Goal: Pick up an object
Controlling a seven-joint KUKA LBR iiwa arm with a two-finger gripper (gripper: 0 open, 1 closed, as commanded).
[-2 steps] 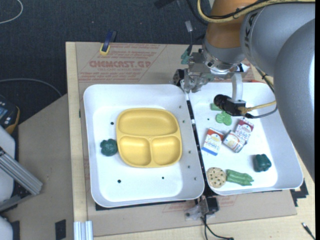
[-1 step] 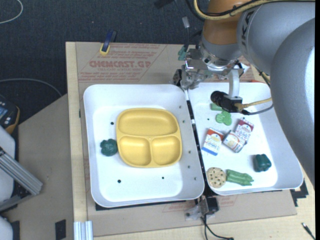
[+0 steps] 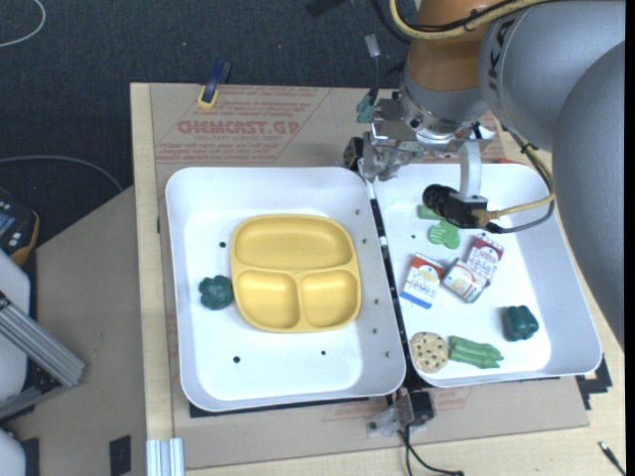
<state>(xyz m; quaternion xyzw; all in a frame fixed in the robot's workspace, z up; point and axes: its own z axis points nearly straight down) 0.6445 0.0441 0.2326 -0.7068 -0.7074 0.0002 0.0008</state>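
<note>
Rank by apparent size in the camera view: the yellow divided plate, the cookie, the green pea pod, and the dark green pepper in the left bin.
1. Yellow divided plate, by far the largest.
2. Green pea pod, longer than the cookie.
3. Cookie and dark green pepper: they look about alike, so no ranking.

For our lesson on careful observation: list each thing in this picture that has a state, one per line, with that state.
yellow divided plate: upright in the left bin, compartments bare
dark green piece: lying beside the plate, left bin
cookie: flat, right bin
two small cartons: lying side by side, right bin
claw: above the divide between the bins, holding nothing visible
</note>
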